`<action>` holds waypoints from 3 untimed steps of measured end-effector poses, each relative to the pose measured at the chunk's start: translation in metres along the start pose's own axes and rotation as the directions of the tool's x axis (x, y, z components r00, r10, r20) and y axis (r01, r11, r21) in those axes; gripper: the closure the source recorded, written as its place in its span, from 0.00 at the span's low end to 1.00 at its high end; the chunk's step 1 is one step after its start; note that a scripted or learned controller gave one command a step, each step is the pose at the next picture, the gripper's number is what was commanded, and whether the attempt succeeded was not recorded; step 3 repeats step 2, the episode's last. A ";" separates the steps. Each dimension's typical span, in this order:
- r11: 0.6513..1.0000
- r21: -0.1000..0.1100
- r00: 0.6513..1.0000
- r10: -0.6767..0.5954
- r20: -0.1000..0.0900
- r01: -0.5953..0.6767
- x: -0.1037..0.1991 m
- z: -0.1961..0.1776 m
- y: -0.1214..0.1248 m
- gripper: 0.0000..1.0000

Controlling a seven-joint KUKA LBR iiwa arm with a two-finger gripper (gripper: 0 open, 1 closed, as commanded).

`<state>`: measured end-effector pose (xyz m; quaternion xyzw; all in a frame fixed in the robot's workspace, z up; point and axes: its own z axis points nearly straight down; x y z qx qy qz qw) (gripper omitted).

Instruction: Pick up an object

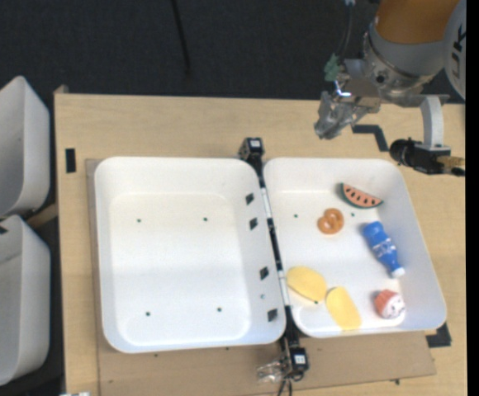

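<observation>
No text, label, brand or number can be read here. The arm's grey housing (pixel 457 35) carries a dark marking at the frame's right edge, cut off and too partial to make out. The blue bottle (pixel 381 247) shows no legible print.

The arm reaches in from the upper right, orange band uppermost. Its gripper (pixel 332 124) hangs beyond the right bin's (pixel 405 184) far rim.

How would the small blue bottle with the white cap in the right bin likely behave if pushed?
The small blue bottle lies on its side, so a sideways push would probably roll it. It looks like light plastic, likely stiff. Its rounded body may slip between the fingers.
</observation>
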<state>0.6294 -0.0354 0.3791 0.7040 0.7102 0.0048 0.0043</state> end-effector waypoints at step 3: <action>1.000 0.009 1.000 0.012 0.005 -0.012 -0.015 -0.157 0.063 1.00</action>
